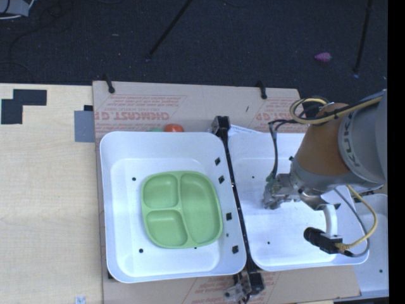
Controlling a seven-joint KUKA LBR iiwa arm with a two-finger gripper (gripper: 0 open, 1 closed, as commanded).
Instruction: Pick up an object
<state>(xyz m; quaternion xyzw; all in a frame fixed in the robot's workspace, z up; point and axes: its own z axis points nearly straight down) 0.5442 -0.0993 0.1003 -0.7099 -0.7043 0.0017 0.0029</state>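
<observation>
From where I stand, the arm (pixel 345 147) comes in from the right and bends down over the right-hand bin (pixel 297 258). Its orange band sits just above the wrist, with yellow and black cables looping around it. The pincer (pixel 276 195) hangs low over the left part of that bin's floor, near the divider (pixel 233 195) between the two bins. It looks like a small grey metal cluster, and from this angle I cannot tell how far it is open, nor whether it is touching the white floor beneath it. I see nothing caught in it.

The plainest object to pick up is the green plate (pixel 181 209), a rounded tray with three compartments, two on top and one larger along the side. It lies flat in the middle of the left-hand bin (pixel 120 170), well apart from the pincer and on the other side of the divider.

Behind the left bin's far rim, something small and orange-red (pixel 173 128) peeks over the edge, with a bit of green just beside it; too little shows for me to say what it is. Both bins rest on a cardboard sheet (pixel 190 106) with red printing, laid on a pale wooden bench (pixel 44 201).
</observation>
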